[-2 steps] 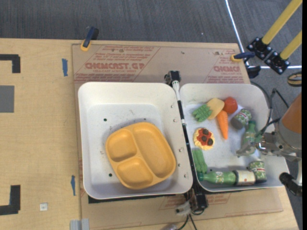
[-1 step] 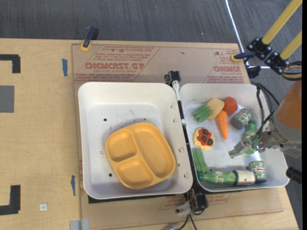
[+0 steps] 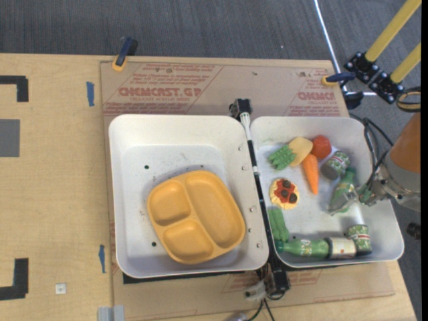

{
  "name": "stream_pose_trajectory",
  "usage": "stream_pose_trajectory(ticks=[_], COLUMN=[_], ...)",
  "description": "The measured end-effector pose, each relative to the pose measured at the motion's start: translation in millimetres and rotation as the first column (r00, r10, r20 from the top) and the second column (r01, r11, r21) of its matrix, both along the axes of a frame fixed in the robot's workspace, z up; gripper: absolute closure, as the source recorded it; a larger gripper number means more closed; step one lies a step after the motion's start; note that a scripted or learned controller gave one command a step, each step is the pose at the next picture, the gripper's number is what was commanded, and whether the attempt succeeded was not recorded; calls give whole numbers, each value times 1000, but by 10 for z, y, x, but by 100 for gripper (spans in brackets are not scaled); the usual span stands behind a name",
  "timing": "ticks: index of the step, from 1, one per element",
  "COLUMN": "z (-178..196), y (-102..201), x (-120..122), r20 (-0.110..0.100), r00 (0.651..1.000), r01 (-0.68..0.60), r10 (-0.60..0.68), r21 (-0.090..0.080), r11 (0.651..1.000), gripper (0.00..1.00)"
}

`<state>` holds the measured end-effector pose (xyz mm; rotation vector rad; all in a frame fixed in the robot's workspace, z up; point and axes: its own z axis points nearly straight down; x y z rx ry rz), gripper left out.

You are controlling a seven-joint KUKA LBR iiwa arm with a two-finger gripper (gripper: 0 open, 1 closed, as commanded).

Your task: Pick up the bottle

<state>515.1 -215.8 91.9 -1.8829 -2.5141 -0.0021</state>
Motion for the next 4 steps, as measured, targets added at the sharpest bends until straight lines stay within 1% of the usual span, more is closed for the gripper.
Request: stream_pose_trajectory(ticks=[1,2,3,4], z=[107,-3,-24,-25], y=[-13,138,178,61], x=[9,112,105,-4], r20=[5,6,6,5], r00=[1000,863,861,617], r01=[2,-504,-508,-787], r10=[-2,505,508,787], r21=[-4,-16,-8,-19], r11=[1000,863,861,617], gripper=[100,100,0,0])
